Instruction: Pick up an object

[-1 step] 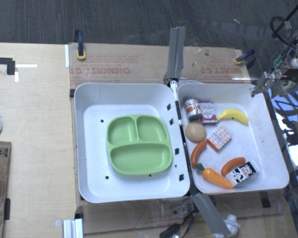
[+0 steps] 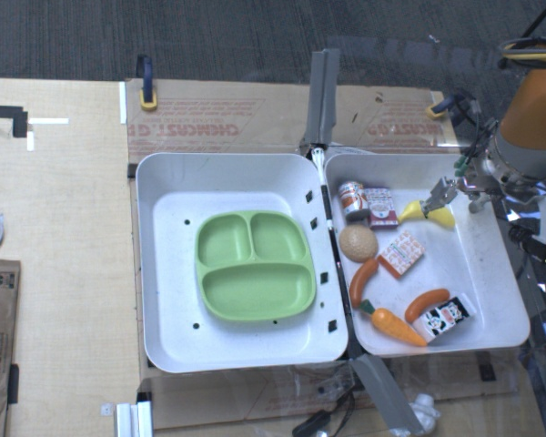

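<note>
dark carpet ran behind the pale wooden counter, which carried two shallow white bins side by side on brown cardboard. the left bin held a green divided plate lying flat near its middle. the right bin held the loose things: a small can on its side near the upper left corner, a dark red box just beside it, a tan ball below them, a red-and-white patterned packet to the ball's right, a red sausage leaning along the left wall, a carrot near the front edge, a second orange-red sausage above it, and a black-and-white carton touching that sausage.

the arm came in from the right, its orange band above the wrist. the pincer hung low over the upper part of the right bin, right at a yellow object; its tip overlapped the yellow piece, but whether the fingers were apart or clamped on it could not be told from this angle.

two clamps held the cardboard's far edge.
</note>
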{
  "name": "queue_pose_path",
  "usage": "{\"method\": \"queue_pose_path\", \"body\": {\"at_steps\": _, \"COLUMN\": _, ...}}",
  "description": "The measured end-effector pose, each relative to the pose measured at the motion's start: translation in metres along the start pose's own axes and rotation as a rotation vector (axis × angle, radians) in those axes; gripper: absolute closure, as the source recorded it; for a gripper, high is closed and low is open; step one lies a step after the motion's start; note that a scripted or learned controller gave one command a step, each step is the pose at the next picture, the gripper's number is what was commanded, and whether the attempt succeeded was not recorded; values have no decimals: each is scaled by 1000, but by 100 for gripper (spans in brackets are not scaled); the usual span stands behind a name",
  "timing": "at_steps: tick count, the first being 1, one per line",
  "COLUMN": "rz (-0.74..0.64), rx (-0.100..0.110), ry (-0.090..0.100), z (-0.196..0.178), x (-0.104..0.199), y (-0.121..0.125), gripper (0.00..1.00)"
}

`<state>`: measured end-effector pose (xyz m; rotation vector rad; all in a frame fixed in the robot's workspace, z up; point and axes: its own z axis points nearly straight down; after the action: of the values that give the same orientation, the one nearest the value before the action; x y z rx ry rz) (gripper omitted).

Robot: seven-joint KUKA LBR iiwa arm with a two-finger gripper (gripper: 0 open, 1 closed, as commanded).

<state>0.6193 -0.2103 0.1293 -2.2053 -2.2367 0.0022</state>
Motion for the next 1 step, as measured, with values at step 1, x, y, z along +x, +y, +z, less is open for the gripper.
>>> {"method": "queue_pose_path", "body": {"at_steps": 1, "rz": 36, "rx": -15, "ry": 3, "z": 28, "x": 3, "y": 19, "gripper": 0}}
